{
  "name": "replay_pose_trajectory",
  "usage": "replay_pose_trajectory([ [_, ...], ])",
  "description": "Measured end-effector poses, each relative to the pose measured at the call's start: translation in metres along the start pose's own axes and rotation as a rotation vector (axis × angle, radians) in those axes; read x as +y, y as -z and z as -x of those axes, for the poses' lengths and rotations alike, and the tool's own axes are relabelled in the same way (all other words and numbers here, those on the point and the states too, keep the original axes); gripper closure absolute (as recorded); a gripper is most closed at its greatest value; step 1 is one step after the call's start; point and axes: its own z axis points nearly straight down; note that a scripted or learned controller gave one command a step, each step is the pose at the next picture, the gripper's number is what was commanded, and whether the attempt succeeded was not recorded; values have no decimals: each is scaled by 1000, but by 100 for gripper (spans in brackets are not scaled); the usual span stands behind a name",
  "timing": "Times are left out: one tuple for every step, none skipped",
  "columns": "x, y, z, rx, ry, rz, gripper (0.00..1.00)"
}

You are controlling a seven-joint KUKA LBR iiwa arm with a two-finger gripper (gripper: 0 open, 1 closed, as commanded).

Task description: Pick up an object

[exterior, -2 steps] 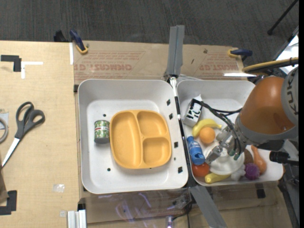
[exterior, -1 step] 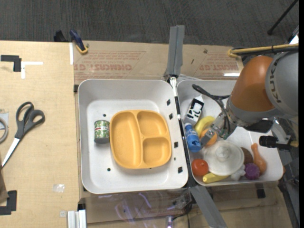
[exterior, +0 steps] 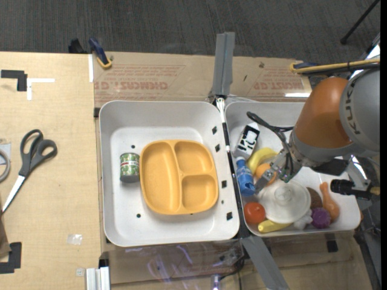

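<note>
Two shallow white bins sit side by side on the bench. The left bin holds a yellow divided plate with three compartments, lying flat near the bin's middle. Just beside the plate's left edge lies a small green can on its side.

The right bin is crowded with small objects. Against its left wall lies a blue plastic bottle, and just beyond it, toward the far side, a black-and-white box lies tilted. A yellow banana lies to the right of the box. At the near left corner sits a red tomato-like ball, and to its right a second yellow piece lies along the near wall. A round clear lid or cup sits over the middle of the pile. Farther right are a brown object, a purple toy and an orange carrot-like piece.

The arm reaches in from the right, its orange band above the right bin. The gripper is low in that bin, just to the right of the banana and above the clear lid. A small orange object shows at its tip, touching or very near it. The wrist hides the fingers, so I cannot tell whether the pincer is open, closed or gripping anything.

On the bench to the left of the bins lies a pair of black-handled scissors. A cardboard sheet lies on the far side.
</note>
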Motion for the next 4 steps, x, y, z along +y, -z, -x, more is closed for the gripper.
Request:
replay_pose_trajectory([
  [9,1,12,-2,-120,3,0],
  [-7,0,-1,2,-321,-1,0],
  [-7,8,0,1,-320,-1,100],
  [-27,1,-5,0,-785,2,100],
])
